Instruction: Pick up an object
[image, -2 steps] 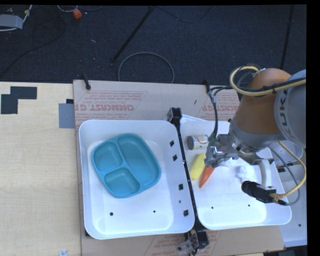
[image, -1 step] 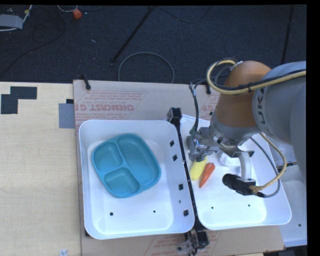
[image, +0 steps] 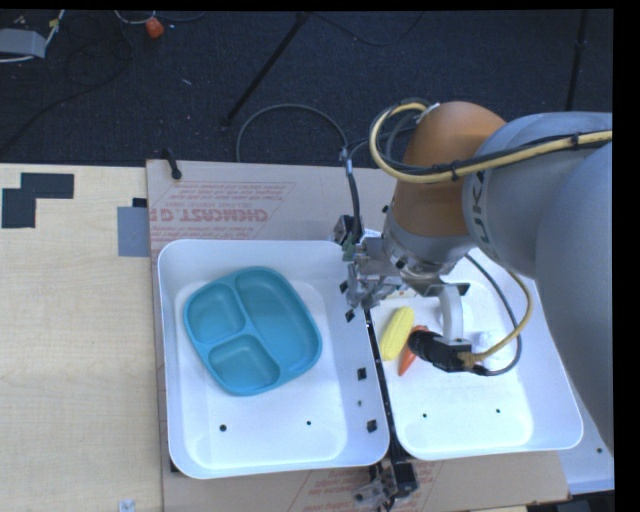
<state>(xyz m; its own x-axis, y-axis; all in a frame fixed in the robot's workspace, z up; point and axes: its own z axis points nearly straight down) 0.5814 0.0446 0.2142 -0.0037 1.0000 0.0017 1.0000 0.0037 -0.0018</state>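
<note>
Pickup not done, per camera view: pincer (image: 366, 284) low at right bin (image: 500, 425) left wall, opening can't tell, nothing visibly held. Corn cob (image: 396, 333) lies just below-right of pincer, orange piece (image: 407, 361) beside it. Grasp, lift remain.

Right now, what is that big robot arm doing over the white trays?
The grey and orange robot arm is leaning over the right bin, trying to pick something up. Its gripper hangs by the wall between the two bins, beside a yellow corn cob and a small orange thing in that bin. I cannot tell if it has grabbed anything. The left bin holds a blue divided plate.
</note>
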